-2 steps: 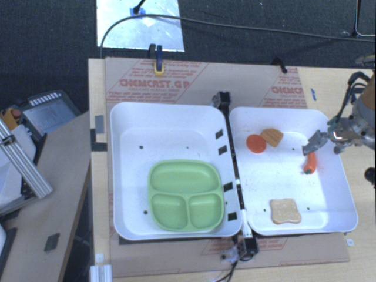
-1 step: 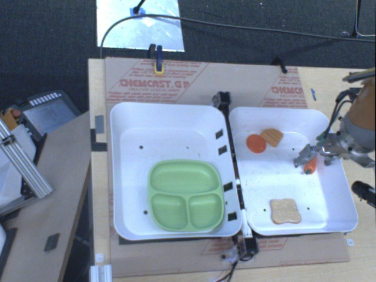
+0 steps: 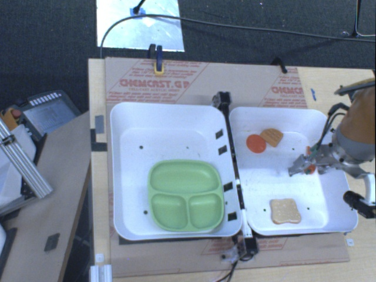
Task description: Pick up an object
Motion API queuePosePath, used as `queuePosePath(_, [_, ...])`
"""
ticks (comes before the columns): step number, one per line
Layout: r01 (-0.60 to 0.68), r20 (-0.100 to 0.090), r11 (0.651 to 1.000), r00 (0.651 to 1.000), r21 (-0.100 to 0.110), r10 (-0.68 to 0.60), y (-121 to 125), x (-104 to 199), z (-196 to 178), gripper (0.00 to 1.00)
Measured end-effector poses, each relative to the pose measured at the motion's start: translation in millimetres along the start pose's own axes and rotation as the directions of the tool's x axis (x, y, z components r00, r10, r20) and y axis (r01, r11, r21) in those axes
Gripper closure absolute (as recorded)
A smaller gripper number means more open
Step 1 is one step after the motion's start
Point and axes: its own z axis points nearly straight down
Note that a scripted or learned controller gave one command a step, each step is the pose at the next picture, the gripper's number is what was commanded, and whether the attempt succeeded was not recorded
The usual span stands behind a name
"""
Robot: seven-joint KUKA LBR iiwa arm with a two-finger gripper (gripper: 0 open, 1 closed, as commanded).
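Observation:
In the right bin (image 3: 258, 219) lie three things: a red round slice (image 3: 256, 143), a tan waffle-like piece (image 3: 272, 137) touching its right side, and a slice of toast (image 3: 285, 211) near the front. My gripper (image 3: 298, 168) hangs over the middle right of this bin, pointing left. It sits right of the red slice and above the toast, apart from both. I see nothing between its tips.
The left bin (image 3: 126, 134) holds a green divided plate (image 3: 185, 195) at its front. A black divider (image 3: 229, 157) runs between the bins. Cardboard (image 3: 194, 81) lies under both. A clamp (image 3: 157, 60) stands at the back edge.

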Motion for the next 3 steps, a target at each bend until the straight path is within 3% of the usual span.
queuePosePath(1, [0.001, 0.003, 1.0, 1.0, -0.007, -0.001, 2, 0, -13, 1.0])
queuePosePath(3, [0.004, 0.003, 1.0, 1.0, -0.008, -0.004, 8, 15, -107, 1.0])
